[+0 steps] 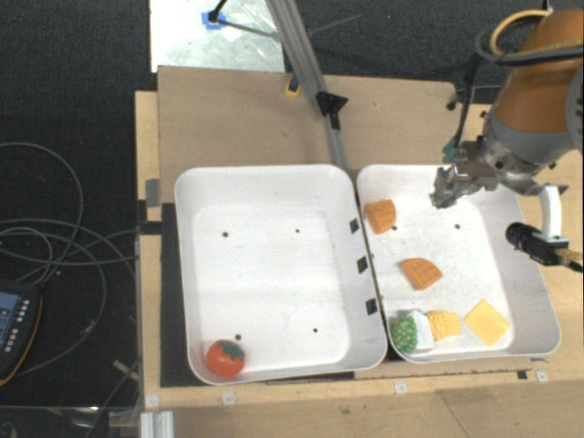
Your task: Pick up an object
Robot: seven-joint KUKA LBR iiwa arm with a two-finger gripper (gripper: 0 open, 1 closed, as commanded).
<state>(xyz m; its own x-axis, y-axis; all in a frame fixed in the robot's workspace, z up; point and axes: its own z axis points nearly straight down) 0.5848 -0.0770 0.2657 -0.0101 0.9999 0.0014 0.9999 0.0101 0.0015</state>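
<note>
My gripper (446,192) hangs over the far part of the right bin (538,290), to the right of an orange wedge-shaped piece (381,215). Further toward the front lie an orange waffle-like piece (421,273), a yellow corn cob (444,324), a green pea pod piece (403,334) and a yellow cheese slice (486,322). A red tomato (224,358) sits in the front left corner of the left bin (265,190). Nothing shows between the gripper's tips.
A grey pole (306,57) slants across the bench behind the bins. Black clips (362,265) join the two bins along their shared wall. Cables and a pendant (16,318) lie on the floor to the left.
</note>
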